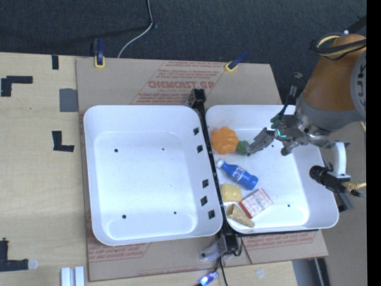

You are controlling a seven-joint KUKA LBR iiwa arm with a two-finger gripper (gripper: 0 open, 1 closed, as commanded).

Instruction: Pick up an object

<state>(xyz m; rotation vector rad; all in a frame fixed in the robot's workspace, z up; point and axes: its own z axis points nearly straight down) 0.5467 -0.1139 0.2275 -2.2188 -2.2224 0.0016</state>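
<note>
**Orange fruit: grasp risks and bin contents**

Orange fruit (224,140) lies in the right bin (297,219), close to the wall it shares with the left bin (143,177), with a small green piece (241,148) touching its right side. The gripper (256,146) sits just beside that green piece; its fingers appear spread and nothing is seen between them.

Likely faults, as judged from this layout:
- The round fruit may roll off toward the dividing wall if a finger strikes it off-centre.
- The green piece may be caught instead, or jam between a finger and the fruit.

Also in the right bin: a blue bottle (237,174), a yellow lump (231,192), a red-and-white carton (256,202) and a tan wedge (240,218), crowded near the front-left corner. Both bins rest on cardboard (172,82) on the bench (36,183).
</note>
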